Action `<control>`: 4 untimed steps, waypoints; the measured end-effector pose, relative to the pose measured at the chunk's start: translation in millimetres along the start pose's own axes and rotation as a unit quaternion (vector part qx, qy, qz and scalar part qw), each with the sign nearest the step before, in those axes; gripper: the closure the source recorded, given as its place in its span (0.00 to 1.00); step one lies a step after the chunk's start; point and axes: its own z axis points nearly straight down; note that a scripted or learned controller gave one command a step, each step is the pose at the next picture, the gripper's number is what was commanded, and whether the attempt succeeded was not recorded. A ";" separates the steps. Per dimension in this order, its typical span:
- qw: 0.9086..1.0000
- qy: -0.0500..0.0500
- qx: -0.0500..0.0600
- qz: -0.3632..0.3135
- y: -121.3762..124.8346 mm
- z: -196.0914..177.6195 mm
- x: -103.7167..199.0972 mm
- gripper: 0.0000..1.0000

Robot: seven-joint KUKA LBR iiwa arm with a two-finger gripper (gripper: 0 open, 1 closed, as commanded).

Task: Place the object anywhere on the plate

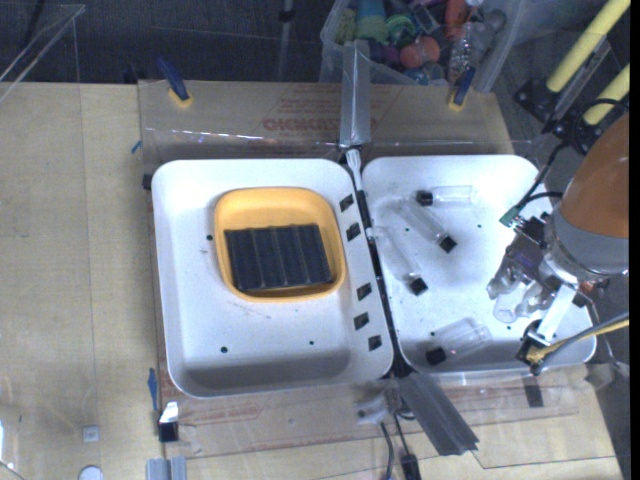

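Tool (520,293) hangs over the right bin's (480,168) three-o'clock edge; whether it is wide, narrow or holding anything, I cannot tell. Several clear plastic vials (432,226) with black caps lie scattered in that bin (each looks light, stiff and slippery, prone to roll), best pinched across the middle of the barrel. At nine o'clock, the yellow plate (275,206) sits in the left bin (260,358), bearing a dark ribbed insert.

text: faint red print | on: cardboard (300,118) behind bins | legibility: unreadable
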 end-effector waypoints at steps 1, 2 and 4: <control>1.000 0.000 0.000 0.000 0.1 0.0 -0.1 0.00; 0.998 -0.001 -0.002 -0.070 59.7 5.2 -33.2 0.00; 0.961 0.000 0.000 -0.277 70.8 -57.1 -72.8 0.00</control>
